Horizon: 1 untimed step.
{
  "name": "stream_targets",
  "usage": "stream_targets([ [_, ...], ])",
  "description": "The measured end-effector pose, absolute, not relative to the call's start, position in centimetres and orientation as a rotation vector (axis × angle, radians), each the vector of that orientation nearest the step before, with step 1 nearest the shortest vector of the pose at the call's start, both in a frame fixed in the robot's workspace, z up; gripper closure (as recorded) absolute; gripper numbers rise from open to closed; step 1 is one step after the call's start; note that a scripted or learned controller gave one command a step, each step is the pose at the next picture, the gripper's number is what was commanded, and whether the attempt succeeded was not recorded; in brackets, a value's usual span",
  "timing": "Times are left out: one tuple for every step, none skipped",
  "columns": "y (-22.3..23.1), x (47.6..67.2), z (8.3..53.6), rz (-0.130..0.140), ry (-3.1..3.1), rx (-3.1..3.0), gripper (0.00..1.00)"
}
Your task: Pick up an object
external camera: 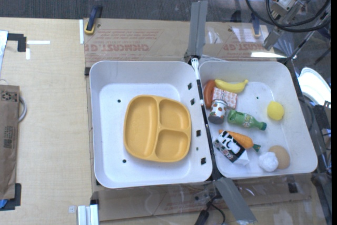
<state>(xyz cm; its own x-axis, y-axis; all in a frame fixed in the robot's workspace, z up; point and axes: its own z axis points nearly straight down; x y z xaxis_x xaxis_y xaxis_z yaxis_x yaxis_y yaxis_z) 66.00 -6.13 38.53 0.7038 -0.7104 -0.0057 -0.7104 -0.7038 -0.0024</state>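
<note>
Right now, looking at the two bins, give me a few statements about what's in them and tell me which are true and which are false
1. The yellow divided tray lies in the left bin. True.
2. The banana lies in the left bin. False: it lies at the far end of the right bin.
3. The green bottle stands upright. False: it lies on its side.
4. The lemon lies apart from the other items. True.
5. The carrot sits on the divided tray. False: it is in the right bin, by the black-and-white carton.
</note>
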Motion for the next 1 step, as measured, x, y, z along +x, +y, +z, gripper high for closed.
stream_targets([
  [-10.84, 65.98, 43.32, 0.006, 1.235, -2.883, 1.00],
])
